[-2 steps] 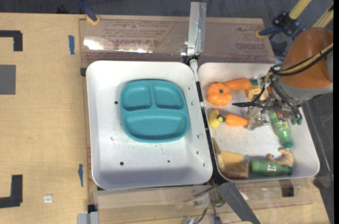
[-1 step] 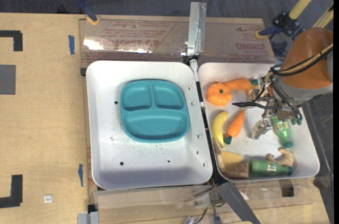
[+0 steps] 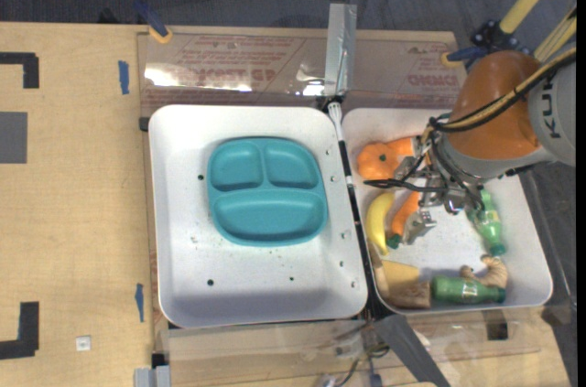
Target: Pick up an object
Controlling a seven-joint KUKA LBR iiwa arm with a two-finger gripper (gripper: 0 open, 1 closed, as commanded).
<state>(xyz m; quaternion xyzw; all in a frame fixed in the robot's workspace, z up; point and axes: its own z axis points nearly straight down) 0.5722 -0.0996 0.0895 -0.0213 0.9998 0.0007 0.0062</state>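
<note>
Divided plate (image 3: 266,190) in left bin (image 3: 174,138); banana (image 3: 377,222) in right bin (image 3: 531,220).

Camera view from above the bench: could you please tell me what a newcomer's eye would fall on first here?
Most striking is the teal divided plate, lying alone in the middle of the left bin. Next comes the grey arm with its orange band, reaching in from the right so that its hand hangs low over the right bin. That bin is crowded with toy food: an orange, a banana and a green bottle near its front edge.
</note>
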